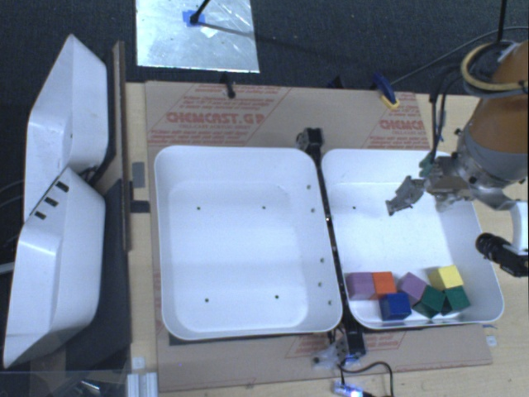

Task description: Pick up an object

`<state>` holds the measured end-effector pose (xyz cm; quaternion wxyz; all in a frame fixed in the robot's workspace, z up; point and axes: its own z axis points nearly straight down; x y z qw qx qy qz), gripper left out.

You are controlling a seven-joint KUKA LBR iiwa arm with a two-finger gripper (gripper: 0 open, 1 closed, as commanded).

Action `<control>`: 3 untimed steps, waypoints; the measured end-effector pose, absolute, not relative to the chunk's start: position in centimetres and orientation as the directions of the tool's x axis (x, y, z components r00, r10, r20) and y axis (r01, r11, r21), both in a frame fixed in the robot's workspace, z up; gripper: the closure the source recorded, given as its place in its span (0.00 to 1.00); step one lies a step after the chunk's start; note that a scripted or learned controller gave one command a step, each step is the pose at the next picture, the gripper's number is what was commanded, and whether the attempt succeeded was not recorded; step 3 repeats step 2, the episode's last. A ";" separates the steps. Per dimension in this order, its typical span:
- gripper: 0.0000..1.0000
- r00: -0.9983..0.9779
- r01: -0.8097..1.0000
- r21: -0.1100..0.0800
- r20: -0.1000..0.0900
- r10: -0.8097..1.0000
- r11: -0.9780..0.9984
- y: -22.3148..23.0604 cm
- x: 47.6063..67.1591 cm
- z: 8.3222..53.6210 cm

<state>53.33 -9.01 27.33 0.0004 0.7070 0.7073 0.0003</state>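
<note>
Several small blocks lie bunched along the near wall of the right bin (372,238): a purple one (359,284), an orange one (383,283), a blue one (396,305), a lilac one (412,286), a dark green one (430,302) and a yellow one (449,277). My gripper (405,195) hangs over the upper middle of that bin, well away from the blocks, reaching in from the right. I see no block at its tip.
The left bin (240,238) lies beside the right one, with a dark divider between them. Spare white bins (58,188) lean at the far left. A metal sheet (197,23) lies beyond the bench. A black fitting (500,253) juts in at the right bin's edge.
</note>
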 end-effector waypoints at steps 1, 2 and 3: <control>1.00 -0.001 1.000 0.002 0.000 1.000 0.001 -9.0 53.4 28.4; 1.00 -0.018 1.000 0.007 -0.002 1.000 0.018 -13.8 50.4 34.9; 1.00 -0.018 1.000 0.007 -0.002 1.000 0.018 -13.8 50.4 34.9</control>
